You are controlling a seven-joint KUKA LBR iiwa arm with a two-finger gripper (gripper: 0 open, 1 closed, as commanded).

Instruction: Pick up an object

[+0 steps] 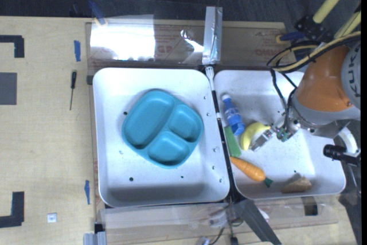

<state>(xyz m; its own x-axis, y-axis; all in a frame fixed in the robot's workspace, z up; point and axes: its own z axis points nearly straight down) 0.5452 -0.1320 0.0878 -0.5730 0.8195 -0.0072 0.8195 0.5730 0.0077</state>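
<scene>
Two shallow white bins with rounded corners sit side by side on a pale wooden tabletop point(40, 140). The left bin point(109, 175) carries a smooth turquoise plastic plate point(163, 127), rounded and split into three compartments, lying flat near the middle. In the right bin point(321, 175), the objects crowd against its left wall: a small clear bottle with a blue label point(231, 113) at the far end, a slim green piece point(233, 141) running alongside it, a glossy yellow lemon-shaped object point(250, 134) just right of those, and a tapered orange carrot with a green tip point(250, 169) lying slantwise nearer the front. A lumpy tan-brown object point(297, 183) rests apart, by the near right corner. The grey arm with its orange band point(324, 86) reaches in from the right, and its hand point(265, 137) is low in the right bin, its metal tips touching or just beside the right side of the yellow lemon-shaped object. How far the hand is open cannot be told, nor whether it has hold of anything. Black cables loop above the arm's wrist.
</scene>
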